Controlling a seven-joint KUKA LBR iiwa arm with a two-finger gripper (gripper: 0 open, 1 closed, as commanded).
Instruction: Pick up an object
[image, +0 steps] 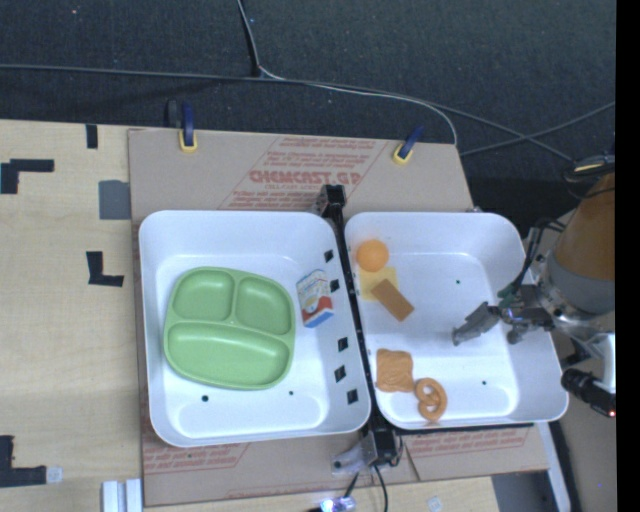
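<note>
The right bin (470, 235) holds an orange ball (372, 255) at its far left, with a yellow slab and a brown block (392, 300) just below it. Nearer the front lie a tan toast square (394, 370) and a pretzel (431, 397). My gripper (493, 326) hovers over the right side of this bin, well to the right of those items. Its fingers are spread open with nothing between them. The grey arm with its orange band (590, 235) comes in from the right.
The left bin (160, 235) holds a green divided plate (230, 328) and a small white, red and blue carton (316, 299) by the divider. Both bins rest on a cardboard sheet (300, 165) held by two clips. A cable crosses the dark floor behind.
</note>
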